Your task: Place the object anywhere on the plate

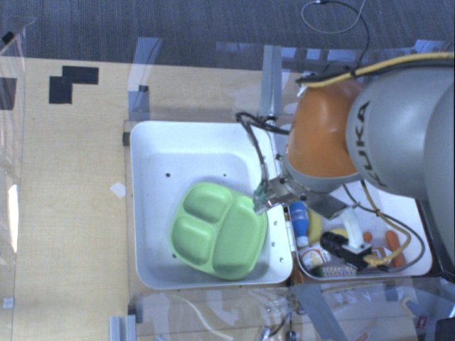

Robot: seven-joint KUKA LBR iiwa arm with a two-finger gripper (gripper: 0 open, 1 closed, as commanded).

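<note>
Green plate (219, 231) touches gripper (261, 199) at its upper-right rim; grip state unclear.

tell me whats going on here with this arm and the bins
A grey KUKA arm with an orange band reaches in from the right over two white bins. The left bin holds a green plate with three compartments, and nothing lies on it. The gripper sits at the plate's right edge, near the wall between the bins. The right bin holds a jumble of small items, among them a blue-capped bottle. Nothing has reached the plate yet.
</note>
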